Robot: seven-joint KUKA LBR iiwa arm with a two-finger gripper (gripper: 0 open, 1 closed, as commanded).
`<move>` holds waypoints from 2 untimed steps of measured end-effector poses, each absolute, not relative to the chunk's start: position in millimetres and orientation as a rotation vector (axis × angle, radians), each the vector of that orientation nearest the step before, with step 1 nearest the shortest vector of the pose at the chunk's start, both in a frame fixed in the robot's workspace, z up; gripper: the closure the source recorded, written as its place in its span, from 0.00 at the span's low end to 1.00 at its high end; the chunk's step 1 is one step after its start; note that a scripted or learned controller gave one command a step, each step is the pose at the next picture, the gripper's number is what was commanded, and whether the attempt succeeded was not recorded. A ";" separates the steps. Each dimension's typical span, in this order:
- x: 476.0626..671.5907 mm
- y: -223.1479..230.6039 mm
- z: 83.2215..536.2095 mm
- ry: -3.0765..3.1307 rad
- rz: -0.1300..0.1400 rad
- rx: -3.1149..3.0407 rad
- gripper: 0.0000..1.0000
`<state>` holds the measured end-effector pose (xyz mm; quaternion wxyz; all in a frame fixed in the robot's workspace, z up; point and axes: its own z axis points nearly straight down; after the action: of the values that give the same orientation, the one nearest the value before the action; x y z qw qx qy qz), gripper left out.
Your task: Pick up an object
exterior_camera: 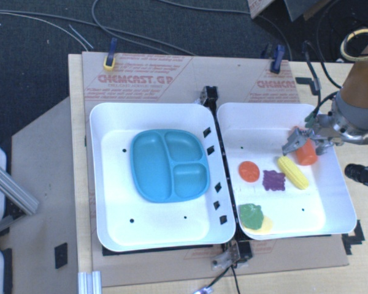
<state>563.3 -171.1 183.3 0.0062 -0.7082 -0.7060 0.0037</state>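
Right white bin (331,216), gripper (302,144) over orange object (306,154), yellow corn (292,172) beside

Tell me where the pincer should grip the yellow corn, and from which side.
Grip the yellow corn at mid-length, across its narrow width, coming straight down. It lies flat and elongated, slanting toward the view's lower right; watch the purple piece close on its left.

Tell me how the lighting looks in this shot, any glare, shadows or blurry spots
Camera view: even, soft light with pale shadows inside the white bins; the bin walls look bright, nearly washed out. The blue tray and the toy food are fairly sharp, though the print on the board behind reads soft. The gripper near the orange piece looks slightly blurred.
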 end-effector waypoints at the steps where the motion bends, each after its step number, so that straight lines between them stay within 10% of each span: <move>1: 566.6 -170.9 190.1 -2.221 0.000 -2.220 0.00; 2: 571.5 -174.2 146.0 -2.218 0.003 -2.218 0.00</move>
<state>571.5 -174.2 146.0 0.0022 -0.7071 -0.7071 0.0009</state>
